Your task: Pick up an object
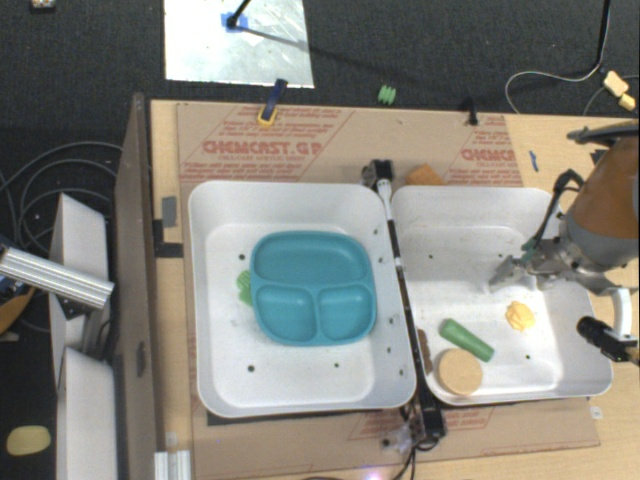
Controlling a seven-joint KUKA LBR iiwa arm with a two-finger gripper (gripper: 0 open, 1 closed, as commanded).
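Looking down from the camera view: two white bins side by side on the bench, left bin [215, 368] and right bin [580, 373], sharing a middle wall.

Filling most of the left bin, a teal divided tray [313, 286], flat on the floor; poking out from under its left edge, a green scrap [243, 286], probably pinned there and hard to reach.

Scattered in the right bin, the likelier targets: a green cylinder [467, 339] lying at a slant, touching or just beside a tan disc [460, 372] near the front wall; a small yellow lump [519, 316] apart from both, on open floor.

Reaching in from the right, the arm [605, 213], wrist low over the right bin, gripper [522, 266] near the bin floor, just behind the yellow lump and not touching it. Nothing between the fingers; open or clenched, cannot tell, too small and dark against the wrist.

Judging by that pose: lined up for a descent near the lump, the nearest loose piece. Nothing lifted yet; a small, irregular lump could easily slip away from a grasp.
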